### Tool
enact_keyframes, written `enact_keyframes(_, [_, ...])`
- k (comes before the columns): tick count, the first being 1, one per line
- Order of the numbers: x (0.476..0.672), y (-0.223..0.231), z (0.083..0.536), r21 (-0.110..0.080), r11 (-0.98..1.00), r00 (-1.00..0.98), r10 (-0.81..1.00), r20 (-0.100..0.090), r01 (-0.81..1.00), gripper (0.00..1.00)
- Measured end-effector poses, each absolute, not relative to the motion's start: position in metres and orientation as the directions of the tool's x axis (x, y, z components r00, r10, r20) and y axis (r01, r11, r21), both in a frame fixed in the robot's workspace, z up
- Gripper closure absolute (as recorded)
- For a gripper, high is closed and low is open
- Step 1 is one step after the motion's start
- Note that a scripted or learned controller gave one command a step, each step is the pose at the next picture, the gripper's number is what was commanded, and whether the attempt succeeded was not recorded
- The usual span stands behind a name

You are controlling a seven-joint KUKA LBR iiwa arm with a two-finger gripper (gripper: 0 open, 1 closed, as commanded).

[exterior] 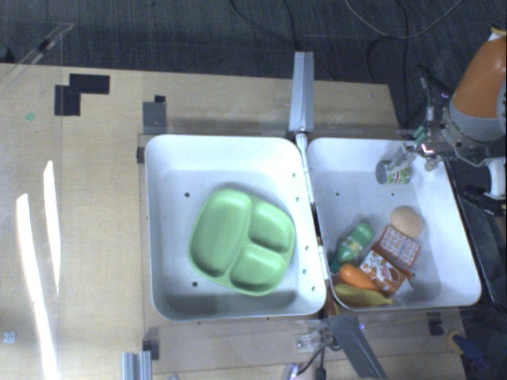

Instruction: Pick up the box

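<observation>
Box (390, 261) lies flat in the right-hand bin (455, 212), toward that bin's near side, turned at a slant. Its top is reddish brown with printed panels. Just beyond its far corner sits a round tan piece like a bun (407, 221), touching or very nearly touching it. To the left of the box stands a small green bottle-like item (354, 242). An orange carrot shape (358, 276) lies against the box's near-left edge, and a yellow banana shape (360, 294) rests nearer still, along the bin's near wall.

The gripper (394, 171) hangs over the far part of the same bin, well apart from the box, with the arm's orange band (480, 77) showing at the right edge. Something small and pale green shows at the tip, but whether the fingers are open or closed cannot be told from this angle. Nothing in this view shows the box between them.

The left-hand bin (162, 236) holds a green divided tray (242, 241), set at an angle near the middle. Both bins sit side by side on the pale wooden desk (87, 212).
</observation>
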State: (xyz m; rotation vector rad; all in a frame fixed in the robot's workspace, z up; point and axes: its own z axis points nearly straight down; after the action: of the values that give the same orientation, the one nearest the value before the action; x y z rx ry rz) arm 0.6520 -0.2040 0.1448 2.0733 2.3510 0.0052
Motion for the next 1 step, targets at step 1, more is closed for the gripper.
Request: enact_keyframes(1, [0.5905,-0.1676,0.0924,0.005,0.237,-0.237,0.972,-0.001,0.972,0.00])
